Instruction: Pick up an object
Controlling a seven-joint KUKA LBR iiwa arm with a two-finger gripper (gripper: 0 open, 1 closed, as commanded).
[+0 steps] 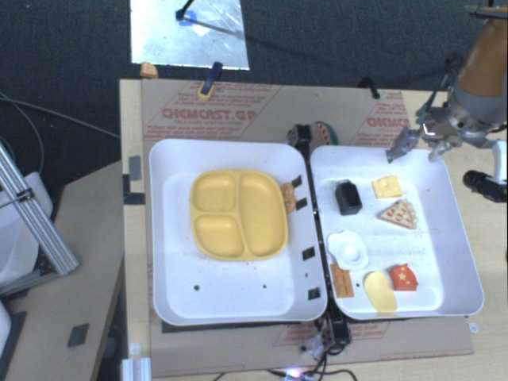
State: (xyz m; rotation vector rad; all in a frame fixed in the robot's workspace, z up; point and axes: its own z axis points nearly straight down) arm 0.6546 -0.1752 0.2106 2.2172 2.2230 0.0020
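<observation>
Fingers [394, 154]: spread apart, holding nothing
Gripper [415, 151]: above right bin's [456, 213] far edge
Arm [482, 70]: cut off at picture's right edge

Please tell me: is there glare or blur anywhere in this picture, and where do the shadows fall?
Camera view: the silvery sheet at the top shows bright glare; the gripper and arm look softly blurred; the yellow tray and the black block are evenly lit with only faint shadows; the whole picture is slightly grainy.
</observation>
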